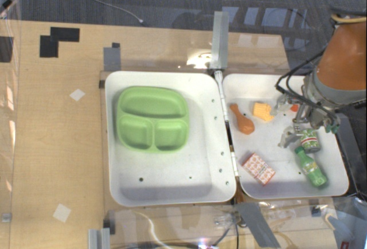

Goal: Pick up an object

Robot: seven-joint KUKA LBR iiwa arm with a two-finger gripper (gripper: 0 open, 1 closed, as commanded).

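Just below the gripper [298, 134] lies a green bottle [310, 166] in the right bin [287, 187], its long axis slanting down-right away from the fingertips; whether those fingers are apart or together, I cannot tell.

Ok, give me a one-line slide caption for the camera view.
Gripper hovers over the right bin near a green bottle; a green divided tray sits in the left bin.

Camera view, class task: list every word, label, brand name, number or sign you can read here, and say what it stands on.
No text can be read.
Green bottle: its label is too blurred to read.
Red-and-white patterned packet: print too small to read.
Small can by the gripper: label blurred.
Green divided tray: no marking seen.
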